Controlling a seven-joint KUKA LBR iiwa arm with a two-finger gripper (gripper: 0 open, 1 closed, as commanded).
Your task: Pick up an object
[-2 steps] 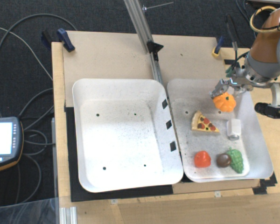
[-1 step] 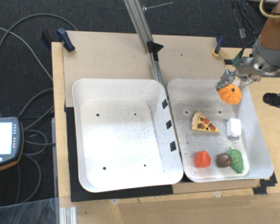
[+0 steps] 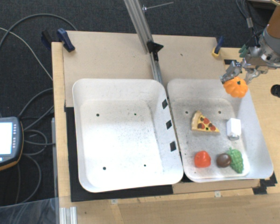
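My gripper (image 3: 239,76) hangs above the far right corner of the right bin (image 3: 256,125), shut on an orange toy pumpkin (image 3: 236,87) that dangles just below its fingers, lifted off the bin floor. Lower in the same bin lie a pizza slice (image 3: 205,123), a small white block (image 3: 234,128), a red tomato-like toy (image 3: 202,159), a brown round toy (image 3: 223,160) and a green leafy toy (image 3: 236,160).
The left bin (image 3: 84,125) sits beside the right one, with a metal pole (image 3: 139,22) rising from the bench behind their shared edge. Blue clamps (image 3: 65,38) hold the board at its back corners. A teach pendant (image 3: 3,141) lies at far left.
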